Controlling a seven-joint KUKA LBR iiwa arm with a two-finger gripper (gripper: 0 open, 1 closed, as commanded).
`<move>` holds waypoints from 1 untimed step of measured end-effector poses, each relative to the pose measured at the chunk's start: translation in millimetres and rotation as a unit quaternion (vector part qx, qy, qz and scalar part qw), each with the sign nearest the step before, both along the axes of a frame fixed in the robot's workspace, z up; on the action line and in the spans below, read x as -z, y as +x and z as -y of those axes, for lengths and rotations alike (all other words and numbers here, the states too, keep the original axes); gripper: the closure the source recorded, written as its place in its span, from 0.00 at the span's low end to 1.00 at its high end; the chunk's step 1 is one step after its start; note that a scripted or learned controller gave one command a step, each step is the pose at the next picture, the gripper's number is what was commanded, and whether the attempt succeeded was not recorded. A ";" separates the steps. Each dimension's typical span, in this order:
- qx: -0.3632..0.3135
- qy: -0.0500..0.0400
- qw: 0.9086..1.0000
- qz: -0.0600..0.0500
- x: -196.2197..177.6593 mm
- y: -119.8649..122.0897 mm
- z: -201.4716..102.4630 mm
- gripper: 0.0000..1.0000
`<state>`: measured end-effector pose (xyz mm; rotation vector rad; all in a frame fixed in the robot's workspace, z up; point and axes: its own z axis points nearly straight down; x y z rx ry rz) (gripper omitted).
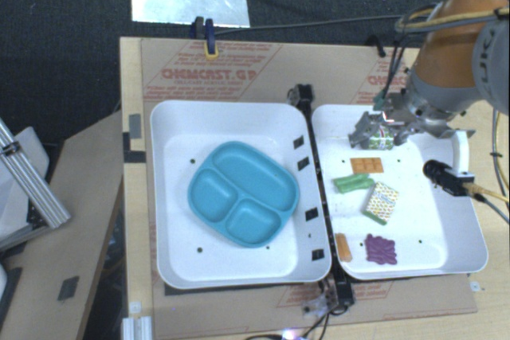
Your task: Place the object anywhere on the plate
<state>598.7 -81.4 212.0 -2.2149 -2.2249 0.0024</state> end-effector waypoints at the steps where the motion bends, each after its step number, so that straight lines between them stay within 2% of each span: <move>1: 0.002 0.000 1.000 0.000 42.0 -0.8 1.4 0.00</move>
